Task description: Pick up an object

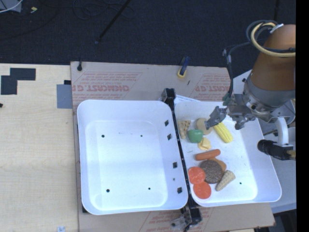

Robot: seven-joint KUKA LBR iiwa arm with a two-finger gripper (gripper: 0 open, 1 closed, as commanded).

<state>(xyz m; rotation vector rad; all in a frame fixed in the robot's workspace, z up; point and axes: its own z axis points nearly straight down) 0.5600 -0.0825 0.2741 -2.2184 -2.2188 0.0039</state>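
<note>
The right bin [263, 178] holds several toy foods. Among them are a yellow corn cob [223, 132], a green pepper [195, 136], a red sausage [208, 154], a brown burger patty [211, 170], two red tomato slices [196, 174] and a waffle cone [225, 180]. My gripper [227, 121] hangs over the bin's far part, just above the corn cob. It is open, with one finger on each side of the cob's upper end and nothing held between them.
The left bin [87, 129] lies beside the right one, with a black divider [175, 144] between them. A pale biscuit-like piece [184, 127] and a small yellow chunk [204, 143] lie near the divider. A yellow clamp [183, 69] sits behind the bins.
</note>
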